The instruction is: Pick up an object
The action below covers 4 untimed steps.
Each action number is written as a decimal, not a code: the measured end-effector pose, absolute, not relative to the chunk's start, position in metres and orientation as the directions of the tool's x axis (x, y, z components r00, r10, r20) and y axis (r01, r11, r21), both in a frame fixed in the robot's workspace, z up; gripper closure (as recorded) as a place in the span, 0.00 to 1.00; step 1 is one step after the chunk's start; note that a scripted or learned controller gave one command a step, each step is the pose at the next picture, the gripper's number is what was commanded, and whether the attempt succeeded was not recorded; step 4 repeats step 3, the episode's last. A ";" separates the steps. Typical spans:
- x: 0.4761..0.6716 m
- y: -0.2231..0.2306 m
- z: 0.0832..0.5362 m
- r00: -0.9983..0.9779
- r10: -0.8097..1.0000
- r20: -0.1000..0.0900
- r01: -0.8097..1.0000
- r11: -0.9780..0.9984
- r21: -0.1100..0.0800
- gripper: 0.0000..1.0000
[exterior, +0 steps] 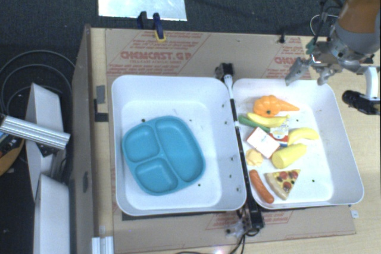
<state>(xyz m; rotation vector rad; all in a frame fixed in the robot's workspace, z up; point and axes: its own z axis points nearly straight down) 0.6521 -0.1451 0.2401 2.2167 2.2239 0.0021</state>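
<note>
Over the far right corner of the table, the gripper [309,74] hung above the back rim of the right bin [342,128], its two fingers spread apart with nothing between them. Below it, the toy food lay clustered toward that bin's left half: an orange piece [271,105] at the back, a banana [266,121] just in front of it, a small white and red carton [262,141] in the middle, and a yellow corn cob [289,155] beside the carton. Nearer the front edge sat a pizza slice [283,181] and a sausage [261,185], almost touching. A blue divided plate [163,153] rested in the left bin [128,98], well apart from the gripper.
</note>
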 end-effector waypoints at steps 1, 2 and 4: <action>0.607 -0.100 0.120 -0.007 1.000 0.005 1.000 0.007 -0.012 0.00; 0.666 -0.117 0.086 0.002 1.000 -0.006 1.000 -0.002 -0.026 0.00; 0.663 -0.120 0.097 0.006 1.000 -0.005 0.999 -0.007 -0.035 1.00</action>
